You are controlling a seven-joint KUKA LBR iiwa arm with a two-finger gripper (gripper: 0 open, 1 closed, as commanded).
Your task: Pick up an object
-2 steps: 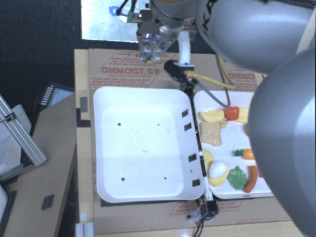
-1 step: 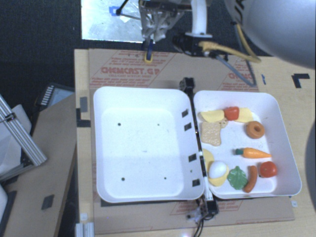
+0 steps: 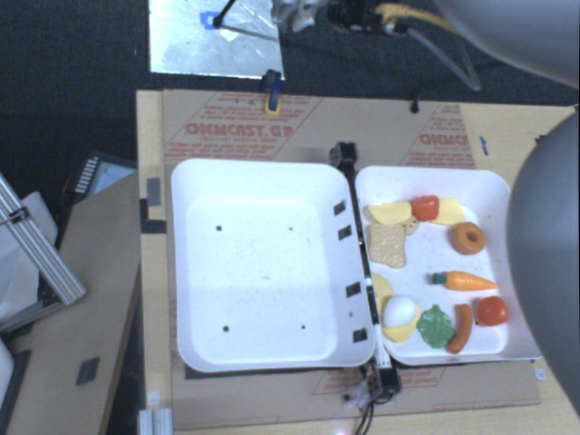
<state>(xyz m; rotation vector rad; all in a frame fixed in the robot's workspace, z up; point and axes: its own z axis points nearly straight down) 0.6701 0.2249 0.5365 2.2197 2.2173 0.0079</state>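
Note:
The right bin (image 3: 489, 187) holds several toy foods. Among them are a brown doughnut (image 3: 468, 237), an orange carrot (image 3: 464, 281), a red tomato (image 3: 492, 310), a white egg (image 3: 400, 312), a green leafy piece (image 3: 436, 325), a slice of bread (image 3: 388, 245) and a small red piece (image 3: 424, 207). My gripper (image 3: 301, 3) hangs at the top edge of the view, beyond the bench's far side and well away from both bins. Nothing shows between its fingers. The grey arm blurs across the upper right and right side.
The left bin (image 3: 195, 243) sits beside the right one, with a black divider (image 3: 355, 243) between them. A reddish sausage (image 3: 461, 327) and yellow slices (image 3: 390, 213) also lie in the right bin. A clamp (image 3: 272, 93) stands at the bench's far edge.

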